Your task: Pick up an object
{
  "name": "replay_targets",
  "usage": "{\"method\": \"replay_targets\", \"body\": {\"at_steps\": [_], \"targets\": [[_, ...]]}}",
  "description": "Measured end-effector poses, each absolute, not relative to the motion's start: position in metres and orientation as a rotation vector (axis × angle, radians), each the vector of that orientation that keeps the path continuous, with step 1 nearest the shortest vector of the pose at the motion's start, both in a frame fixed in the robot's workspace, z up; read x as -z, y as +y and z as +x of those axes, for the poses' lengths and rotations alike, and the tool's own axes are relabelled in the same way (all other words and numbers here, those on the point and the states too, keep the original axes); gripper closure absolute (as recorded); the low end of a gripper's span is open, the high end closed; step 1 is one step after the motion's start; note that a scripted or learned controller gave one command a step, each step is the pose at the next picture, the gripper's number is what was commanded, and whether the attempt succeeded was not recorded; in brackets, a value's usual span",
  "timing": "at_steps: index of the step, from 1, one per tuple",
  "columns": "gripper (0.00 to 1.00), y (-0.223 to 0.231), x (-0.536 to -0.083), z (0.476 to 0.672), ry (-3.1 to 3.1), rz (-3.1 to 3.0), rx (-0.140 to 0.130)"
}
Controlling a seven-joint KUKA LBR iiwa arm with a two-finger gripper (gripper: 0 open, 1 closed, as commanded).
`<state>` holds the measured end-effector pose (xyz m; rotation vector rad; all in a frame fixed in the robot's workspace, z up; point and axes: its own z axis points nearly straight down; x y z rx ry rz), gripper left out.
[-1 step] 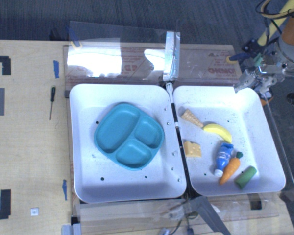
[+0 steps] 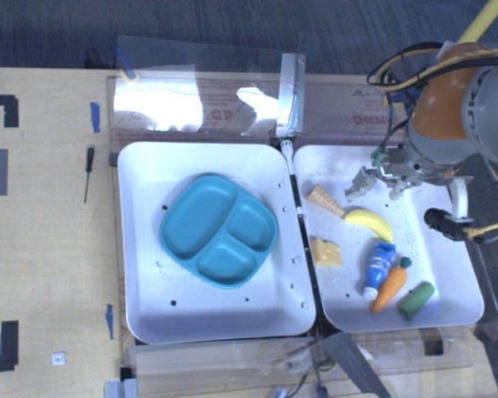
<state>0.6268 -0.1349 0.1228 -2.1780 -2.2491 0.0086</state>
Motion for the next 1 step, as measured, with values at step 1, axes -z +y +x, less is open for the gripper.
{"method": "replay_targets", "body": {"at_steps": [1], "targets": [[0.00, -0.1375, -0.0871, 0.5758, -2.396, -2.041, 0.007]]}}
